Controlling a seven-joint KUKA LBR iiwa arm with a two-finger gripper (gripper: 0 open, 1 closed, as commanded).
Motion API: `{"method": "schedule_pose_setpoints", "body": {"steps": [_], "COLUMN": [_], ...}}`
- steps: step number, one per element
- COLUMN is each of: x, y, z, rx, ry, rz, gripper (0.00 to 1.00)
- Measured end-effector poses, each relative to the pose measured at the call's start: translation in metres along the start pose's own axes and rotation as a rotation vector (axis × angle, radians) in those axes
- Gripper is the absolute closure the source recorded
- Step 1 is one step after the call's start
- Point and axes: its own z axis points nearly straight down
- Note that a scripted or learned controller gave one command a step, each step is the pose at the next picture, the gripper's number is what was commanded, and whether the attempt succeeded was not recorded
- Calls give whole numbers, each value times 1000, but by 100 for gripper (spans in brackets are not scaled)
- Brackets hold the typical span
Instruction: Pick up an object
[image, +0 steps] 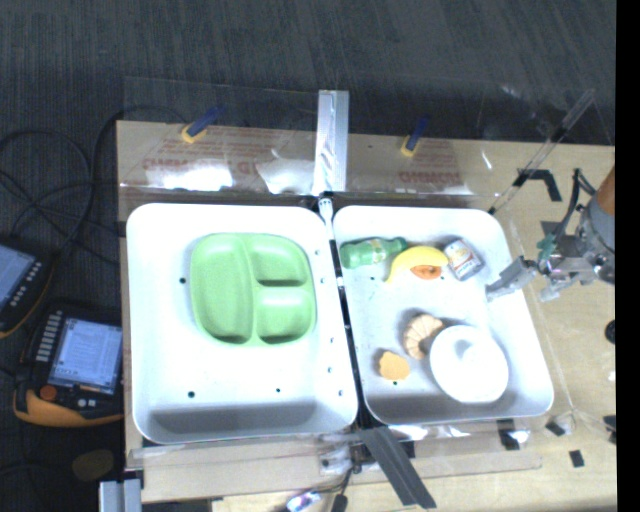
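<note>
We saw the gripper (520, 275) at the right bin's (520, 400) right rim, above the worktop; we could not tell its fingers' state. The can (462, 259), banana (417, 263) and bottle (370, 252) crowded together, so a descent risked striking a neighbour or the rim.

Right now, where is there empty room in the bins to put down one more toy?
The left bin has bare white floor in front of the green tray and along its left side. The right bin is crowded: green bottle, banana, small can, pastry, orange piece and white bowl. Its barest strip lies between the banana and pastry.
</note>
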Motion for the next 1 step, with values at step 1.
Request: {"method": "schedule_pose_setpoints", "body": {"steps": [1], "x": [1], "y": [1], "z": [-8], "rx": [1], "ry": [1], "rz": [-2], "gripper": [100]}}
